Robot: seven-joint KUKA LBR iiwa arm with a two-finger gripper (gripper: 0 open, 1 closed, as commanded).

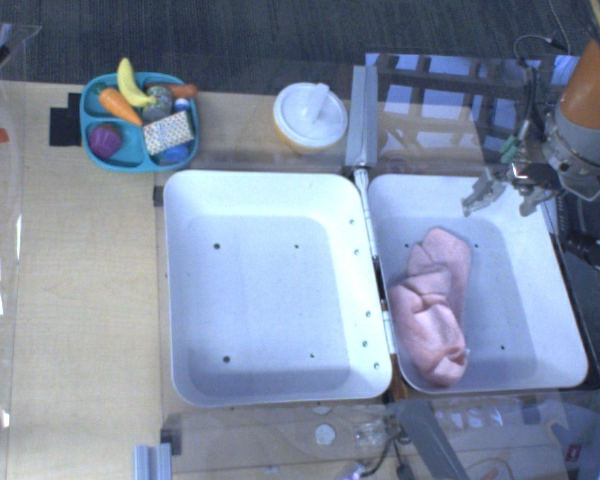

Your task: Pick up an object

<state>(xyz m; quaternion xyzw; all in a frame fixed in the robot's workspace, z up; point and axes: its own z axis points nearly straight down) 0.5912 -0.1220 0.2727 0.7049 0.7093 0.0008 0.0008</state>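
The pincer (504,194) hangs spread and bare at two o'clock of the pink cloth (435,303) (no legible labels) in the right bin (540,268).

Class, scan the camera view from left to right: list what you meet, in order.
Blue toy-food tray → white lidded container → left white bin → pink cloth in the right white bin → gripper.

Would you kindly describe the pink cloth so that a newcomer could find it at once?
Start from the two white bins side by side and take the right bin, the one below the end effector. The pink cloth lies crumpled along that bin's left side. It is the one soft, pink thing in the bins, far from the blue toy tray at the bench's back left.
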